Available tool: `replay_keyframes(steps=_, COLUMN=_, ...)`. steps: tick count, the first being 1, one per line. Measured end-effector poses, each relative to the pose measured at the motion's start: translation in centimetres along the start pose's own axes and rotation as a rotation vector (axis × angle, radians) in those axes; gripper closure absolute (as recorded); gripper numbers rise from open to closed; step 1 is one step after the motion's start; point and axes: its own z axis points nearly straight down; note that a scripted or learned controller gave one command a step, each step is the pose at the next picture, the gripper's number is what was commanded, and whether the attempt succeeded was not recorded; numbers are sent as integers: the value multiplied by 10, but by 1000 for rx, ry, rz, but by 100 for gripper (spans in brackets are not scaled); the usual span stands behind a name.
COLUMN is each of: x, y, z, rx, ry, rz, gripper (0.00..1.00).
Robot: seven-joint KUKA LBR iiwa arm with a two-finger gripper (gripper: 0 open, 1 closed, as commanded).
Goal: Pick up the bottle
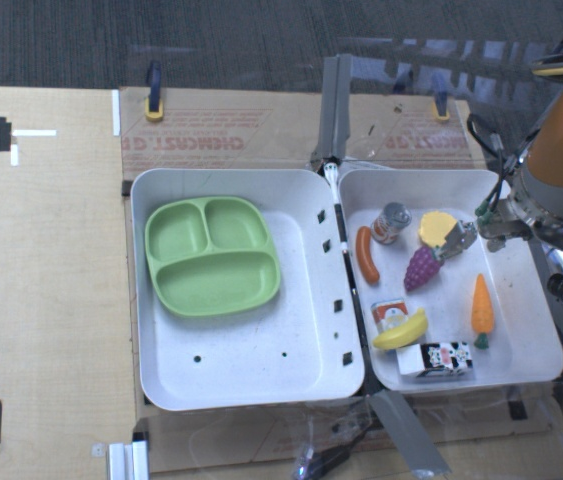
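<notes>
The bottle (391,223) is small, with a grey cap and a red-brown label. It stands in the far-left part of the right bin (546,358). My gripper (458,241) reaches in from the right and hovers low between a yellow cheese wedge (436,227) and a purple grape bunch (420,268). It sits about a hand's width to the right of the bottle, apart from it. Nothing shows held in the gripper.
The right bin also holds a red sausage (366,255), a carrot (481,306), a banana (401,331), a small red-and-white carton (389,313) and a milk box (439,358). A green divided plate (212,255) lies in the left bin (231,368).
</notes>
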Motion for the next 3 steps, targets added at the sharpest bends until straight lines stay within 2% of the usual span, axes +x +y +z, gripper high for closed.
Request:
replay_keyframes(steps=1, x=11, y=16, z=-1, rx=-2, ry=-1, rz=75, gripper=0)
replay_keyframes(steps=2, x=44, y=-28, z=80, rx=-8, ry=-2, rz=-204, gripper=0)
replay_keyframes(steps=3, x=16, y=-35, z=13, rx=-3, ry=-2, rz=-204, gripper=0)
